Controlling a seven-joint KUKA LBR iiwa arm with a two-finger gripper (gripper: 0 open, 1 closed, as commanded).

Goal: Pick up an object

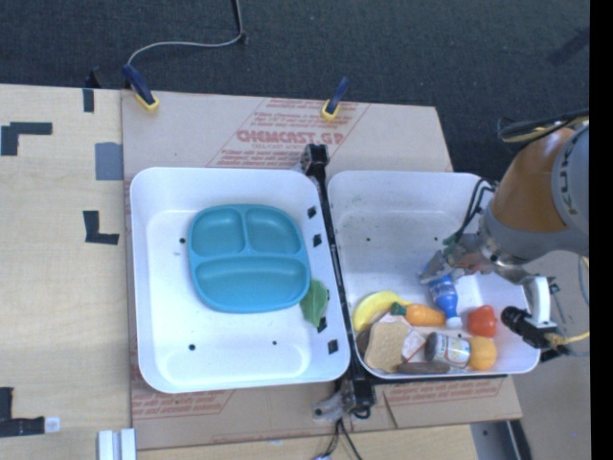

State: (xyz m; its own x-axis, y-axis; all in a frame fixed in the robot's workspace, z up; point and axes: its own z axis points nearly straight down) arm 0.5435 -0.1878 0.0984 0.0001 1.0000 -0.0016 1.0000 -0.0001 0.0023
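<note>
We found one gripper (442, 274) low in the right bin (402, 199), at the end of the grey arm (541, 209) that entered from the right; whether it was open or closed we could not tell, since the wrist above covered its tips; a small blue-and-white object (444, 298) lay directly under it, touching or nearly so, and we could not see it held.

Beyond it, in the near right corner of that bin, we counted one heap of small things: one yellow banana (376, 307), one orange carrot-like piece (422, 314), one red piece (482, 320), one orange-yellow piece (486, 354), one brown slice like bread (387, 344) and one can (446, 350) lying on its side; they pressed against each other, so their outlines ran together and we may have missed others beneath; a black fitting (525, 325) on the arm overlapped the bin's right rim.

There were two white bins side by side; the left bin (158, 257) held one blue divided plate (250, 258) with three compartments, lying flat near its middle; one green leaf-like piece (315, 302) sat just beside the plate's right edge, against the wall between the bins.

Under the bins lay one cardboard sheet (278, 132), held by two yellow clamps (142, 91) at its far edge; its printing was partly covered by the bins.
</note>
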